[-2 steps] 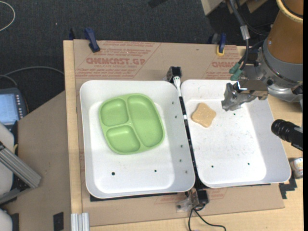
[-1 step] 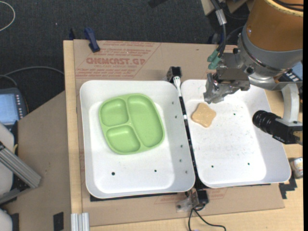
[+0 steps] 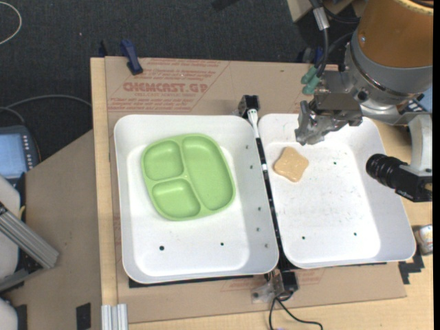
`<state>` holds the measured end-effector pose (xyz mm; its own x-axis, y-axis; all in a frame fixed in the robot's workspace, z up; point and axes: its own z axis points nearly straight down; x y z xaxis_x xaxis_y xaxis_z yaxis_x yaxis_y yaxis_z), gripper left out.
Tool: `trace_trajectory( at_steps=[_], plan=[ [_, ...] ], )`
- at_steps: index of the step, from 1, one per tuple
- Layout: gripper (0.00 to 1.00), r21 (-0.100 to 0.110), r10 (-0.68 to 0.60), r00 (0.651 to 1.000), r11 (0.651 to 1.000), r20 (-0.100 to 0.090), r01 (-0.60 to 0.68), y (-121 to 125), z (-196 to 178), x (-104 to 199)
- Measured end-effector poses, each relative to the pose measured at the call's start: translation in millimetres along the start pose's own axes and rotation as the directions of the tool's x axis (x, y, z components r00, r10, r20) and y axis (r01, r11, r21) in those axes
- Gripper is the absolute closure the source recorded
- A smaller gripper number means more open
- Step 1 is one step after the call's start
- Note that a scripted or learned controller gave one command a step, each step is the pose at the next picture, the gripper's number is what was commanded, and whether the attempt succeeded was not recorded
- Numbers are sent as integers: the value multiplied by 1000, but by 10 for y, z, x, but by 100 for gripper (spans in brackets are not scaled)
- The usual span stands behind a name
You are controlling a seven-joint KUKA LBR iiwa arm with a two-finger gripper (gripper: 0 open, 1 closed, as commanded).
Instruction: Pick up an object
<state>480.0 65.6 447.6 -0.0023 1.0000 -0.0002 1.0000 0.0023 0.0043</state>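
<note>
Bread-coloured toy slice [image 3: 291, 164], one tan piece with rounded corners, lies flat in the right bin [image 3: 357, 232], near that bin's far left corner and close to the divide between the two bins. Nothing else sits with it apart from dark specks scattered over the white floor. The left bin [image 3: 134, 205] holds one green plate [image 3: 187, 177] with three compartments, tilted a little and placed toward the bin's far half; all three compartments look bare. That makes two white bins, one plate and one slice. Both bins rest side by side on a brown board [image 3: 165, 84] printed with red lettering, which covers the worktop. The jaws [image 3: 311, 135] hang over the far left part of the right bin, just beyond the slice toward the far edge and slightly to its right, apart from it. Whether they are spread or pressed together cannot be told from this angle; the slice is not between them.
</note>
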Motion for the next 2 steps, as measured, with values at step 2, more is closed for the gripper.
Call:
trace_trajectory(
  at_steps=[2],
  plan=[
    [100,18,3,1000,1000,2,-3,-25,795,49]
  ],
)
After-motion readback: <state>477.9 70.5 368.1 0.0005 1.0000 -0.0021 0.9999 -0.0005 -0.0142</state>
